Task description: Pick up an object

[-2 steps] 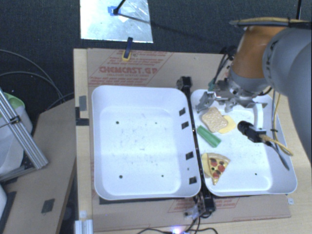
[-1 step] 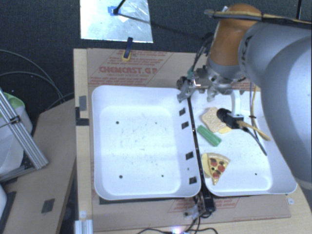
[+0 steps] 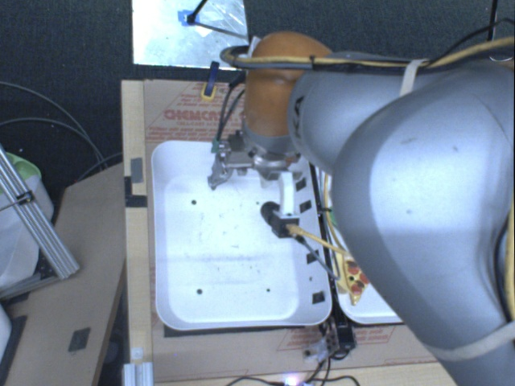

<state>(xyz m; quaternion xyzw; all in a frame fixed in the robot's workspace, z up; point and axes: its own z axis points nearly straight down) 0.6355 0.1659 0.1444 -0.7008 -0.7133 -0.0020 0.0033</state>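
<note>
Even overhead light, soft focus and grain throughout, left bin (image 3: 173, 215) bright white and nearly blown out, faint shadow under the arm (image 3: 402, 159) beside it, foil sheet (image 3: 189, 18) beyond it glaring

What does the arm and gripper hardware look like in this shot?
The arm is bulky, rounded and matte grey, with a glossy orange band above the wrist. Below the band sits a grey metal gripper of small angular parts. Black and yellow cables run along the top of the arm, and a white strap wraps around it. More thin cables hang by the wrist.
</note>
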